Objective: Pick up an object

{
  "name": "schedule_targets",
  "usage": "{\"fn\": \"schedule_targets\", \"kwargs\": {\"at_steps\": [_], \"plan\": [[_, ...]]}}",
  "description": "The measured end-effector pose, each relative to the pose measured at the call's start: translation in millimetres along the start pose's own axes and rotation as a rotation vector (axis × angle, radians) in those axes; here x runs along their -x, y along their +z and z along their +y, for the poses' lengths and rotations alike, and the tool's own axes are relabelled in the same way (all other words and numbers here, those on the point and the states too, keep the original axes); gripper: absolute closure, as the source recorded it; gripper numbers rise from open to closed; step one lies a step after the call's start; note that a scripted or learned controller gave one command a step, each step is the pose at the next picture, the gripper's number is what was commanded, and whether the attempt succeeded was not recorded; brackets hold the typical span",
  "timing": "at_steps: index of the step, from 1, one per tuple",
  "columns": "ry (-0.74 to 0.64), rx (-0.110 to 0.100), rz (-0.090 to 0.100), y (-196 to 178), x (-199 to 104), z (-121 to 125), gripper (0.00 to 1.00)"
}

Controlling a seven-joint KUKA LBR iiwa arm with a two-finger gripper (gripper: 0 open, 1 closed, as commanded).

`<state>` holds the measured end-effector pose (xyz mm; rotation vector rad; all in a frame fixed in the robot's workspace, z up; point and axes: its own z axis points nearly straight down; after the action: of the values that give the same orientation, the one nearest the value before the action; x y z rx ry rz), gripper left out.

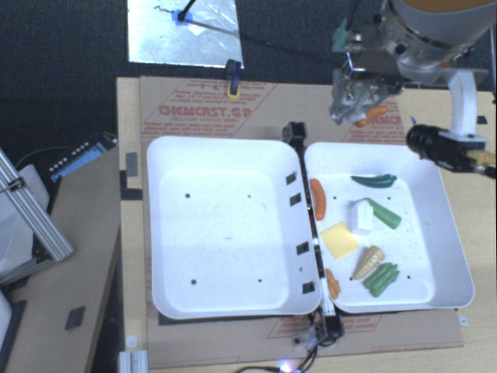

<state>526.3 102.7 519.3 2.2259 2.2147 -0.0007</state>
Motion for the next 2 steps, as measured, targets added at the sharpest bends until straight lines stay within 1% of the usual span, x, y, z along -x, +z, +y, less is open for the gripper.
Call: {"fn": "schedule_targets", "kwargs": {"at_steps": [1,2], "plan": [[-0.013,0.002,0.004,-17.2,-40.5,-36.1,1.0],[-0.005,0.002,0.001,-15.2,-32.0,18.2,1.0]]}}
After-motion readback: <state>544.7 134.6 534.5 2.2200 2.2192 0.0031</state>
